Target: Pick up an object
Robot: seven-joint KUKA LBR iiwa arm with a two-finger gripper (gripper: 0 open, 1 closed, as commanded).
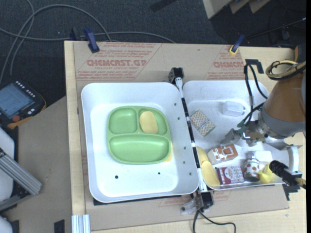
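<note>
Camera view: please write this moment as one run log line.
arm: over right bin | gripper: above orange-white carton | left bin: green divided plate | held: nothing seen

Brown board bench top (121, 62) printed with red lettering along the far edge. Two shallow white bins side by side on it: left bin (97, 178) toward the left edge, right bin (204, 89) toward the right edge, touching along a middle seam. Blue clamp (91, 39) at the far left corner, a yellow-and-blue one (236, 45) on the far edge.
</note>
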